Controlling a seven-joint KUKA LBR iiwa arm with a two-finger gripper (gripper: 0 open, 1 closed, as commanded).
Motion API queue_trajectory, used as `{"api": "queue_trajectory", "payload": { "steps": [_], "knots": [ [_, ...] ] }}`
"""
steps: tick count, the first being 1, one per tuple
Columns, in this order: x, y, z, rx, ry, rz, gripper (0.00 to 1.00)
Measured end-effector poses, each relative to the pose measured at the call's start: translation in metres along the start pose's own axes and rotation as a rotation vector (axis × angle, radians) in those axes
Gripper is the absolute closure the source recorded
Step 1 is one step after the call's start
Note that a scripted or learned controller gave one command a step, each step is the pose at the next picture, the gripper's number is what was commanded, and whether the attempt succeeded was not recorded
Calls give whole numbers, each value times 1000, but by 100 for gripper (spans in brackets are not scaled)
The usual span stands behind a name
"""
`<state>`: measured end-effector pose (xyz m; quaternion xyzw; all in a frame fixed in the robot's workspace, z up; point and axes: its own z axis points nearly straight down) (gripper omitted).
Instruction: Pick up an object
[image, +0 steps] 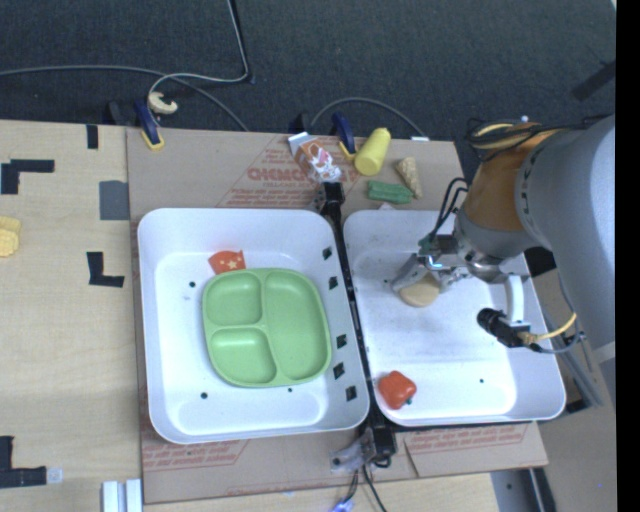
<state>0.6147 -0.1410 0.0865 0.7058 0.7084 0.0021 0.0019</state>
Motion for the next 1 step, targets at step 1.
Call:
{"api": "queue_trajectory", "payload": {
  "steps": [1],
  "knots": [
    [112, -25, -98, 5, 1, 0, 100]
  ]
}}
